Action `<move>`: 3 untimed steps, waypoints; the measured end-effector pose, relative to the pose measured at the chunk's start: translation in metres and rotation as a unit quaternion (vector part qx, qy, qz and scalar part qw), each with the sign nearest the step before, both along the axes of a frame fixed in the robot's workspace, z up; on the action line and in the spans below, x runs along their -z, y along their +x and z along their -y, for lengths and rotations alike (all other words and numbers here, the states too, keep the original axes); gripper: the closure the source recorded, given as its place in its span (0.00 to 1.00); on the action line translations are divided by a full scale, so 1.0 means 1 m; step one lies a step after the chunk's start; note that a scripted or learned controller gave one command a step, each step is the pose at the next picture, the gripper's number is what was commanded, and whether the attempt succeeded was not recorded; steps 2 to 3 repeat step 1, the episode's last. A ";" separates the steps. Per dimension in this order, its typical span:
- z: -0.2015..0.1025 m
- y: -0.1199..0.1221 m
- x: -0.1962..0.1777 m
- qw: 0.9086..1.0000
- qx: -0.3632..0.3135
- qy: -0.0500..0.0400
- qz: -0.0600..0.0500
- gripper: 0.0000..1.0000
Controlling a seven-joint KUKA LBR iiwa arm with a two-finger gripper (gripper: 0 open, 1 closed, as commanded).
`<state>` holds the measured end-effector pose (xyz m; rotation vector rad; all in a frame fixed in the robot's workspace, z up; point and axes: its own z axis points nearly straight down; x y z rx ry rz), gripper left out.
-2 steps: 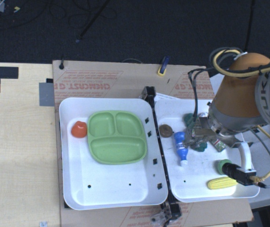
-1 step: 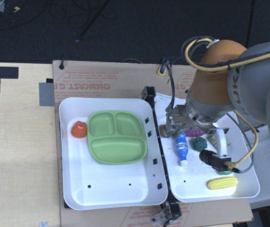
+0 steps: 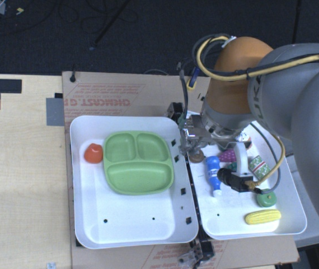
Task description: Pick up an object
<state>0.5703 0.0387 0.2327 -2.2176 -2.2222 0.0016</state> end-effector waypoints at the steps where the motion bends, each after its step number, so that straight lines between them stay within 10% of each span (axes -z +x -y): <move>1: -0.050 0.024 -0.003 1.000 -0.001 0.001 0.000 1.00; 3: -0.050 0.024 -0.003 1.000 -0.001 0.001 0.000 1.00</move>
